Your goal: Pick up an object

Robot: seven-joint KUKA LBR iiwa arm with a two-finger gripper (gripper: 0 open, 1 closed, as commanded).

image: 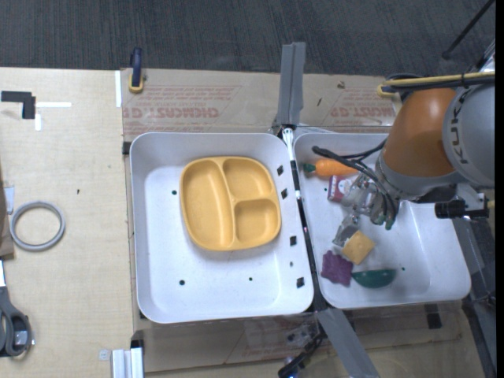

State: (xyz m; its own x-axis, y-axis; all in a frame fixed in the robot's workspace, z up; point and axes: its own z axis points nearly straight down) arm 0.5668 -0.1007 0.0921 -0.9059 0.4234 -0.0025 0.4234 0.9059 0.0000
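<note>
Risk first: clutter. Jaws point(349, 233) hang low in the right bin point(441, 282), tips just above the yellow block point(359, 247), which lies at about 7 o'clock of that bin's middle. Can't tell jaw opening, the wrist and cables hide the tips, and nothing is visibly held.

Neighbours are tight: purple piece point(337, 268) touches or nearly touches the block at its 7 o'clock, green piece point(375, 276) just beside at 5 o'clock, red-and-white packet point(340, 187) and carrot point(335, 167) near at 12 o'clock.

Likely failures, as I judge it:
- a fingertip lands on the block's top, not beside it, and shoves it away
- jaws catch purple and yellow together, and one drops on lift
- closing on air

Left bin point(150, 235) holds the yellow divided plate point(231, 203), well apart, no factor.
</note>
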